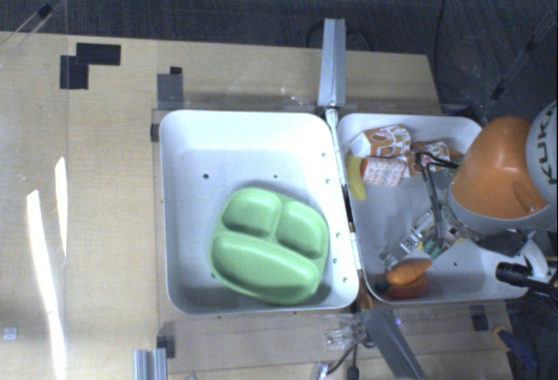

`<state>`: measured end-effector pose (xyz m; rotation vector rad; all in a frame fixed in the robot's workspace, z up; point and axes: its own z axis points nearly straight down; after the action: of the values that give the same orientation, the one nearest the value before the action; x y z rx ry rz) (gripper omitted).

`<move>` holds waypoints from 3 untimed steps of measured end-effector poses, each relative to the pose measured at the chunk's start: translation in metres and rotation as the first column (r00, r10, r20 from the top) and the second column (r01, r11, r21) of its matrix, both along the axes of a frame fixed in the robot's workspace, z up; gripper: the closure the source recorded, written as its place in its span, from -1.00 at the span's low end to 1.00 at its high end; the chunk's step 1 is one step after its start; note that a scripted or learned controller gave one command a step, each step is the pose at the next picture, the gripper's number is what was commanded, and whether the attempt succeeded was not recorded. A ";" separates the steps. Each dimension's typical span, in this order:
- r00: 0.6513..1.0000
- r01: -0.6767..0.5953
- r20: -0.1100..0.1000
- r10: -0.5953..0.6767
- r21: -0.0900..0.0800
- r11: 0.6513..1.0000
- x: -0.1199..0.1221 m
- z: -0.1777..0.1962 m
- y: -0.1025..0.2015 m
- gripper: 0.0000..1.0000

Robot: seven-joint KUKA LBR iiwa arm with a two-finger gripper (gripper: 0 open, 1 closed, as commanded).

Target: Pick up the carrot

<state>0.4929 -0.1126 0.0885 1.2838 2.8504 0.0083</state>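
Observation:
The carrot (410,268) is a short orange piece lying near the front edge of the right bin (462,278), partly on top of a dark red item (410,286). My gripper (420,242) comes down from the arm's orange band (495,169) and sits just above and right of the carrot, at or very near its upper side. The wrist and the slanted view hide how the gripper tips stand against the carrot. Whether they touch cannot be judged.
A green divided plate (270,245) lies in the left bin (187,195). The back of the right bin holds orange-and-white snack packets (386,143) and a yellow item (355,175) against the divider wall. Cables hang by the wrist.

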 end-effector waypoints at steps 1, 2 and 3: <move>0.956 0.293 -0.007 -0.292 0.004 0.956 0.071 -0.001 -0.005 -1.00; 0.962 0.271 -0.014 -0.271 0.001 0.962 0.118 0.036 -0.016 -1.00; 0.921 0.390 -0.005 -0.390 0.006 0.921 0.045 -0.001 -0.025 -1.00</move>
<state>0.5377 -0.1378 0.0875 1.8288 2.5420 0.0101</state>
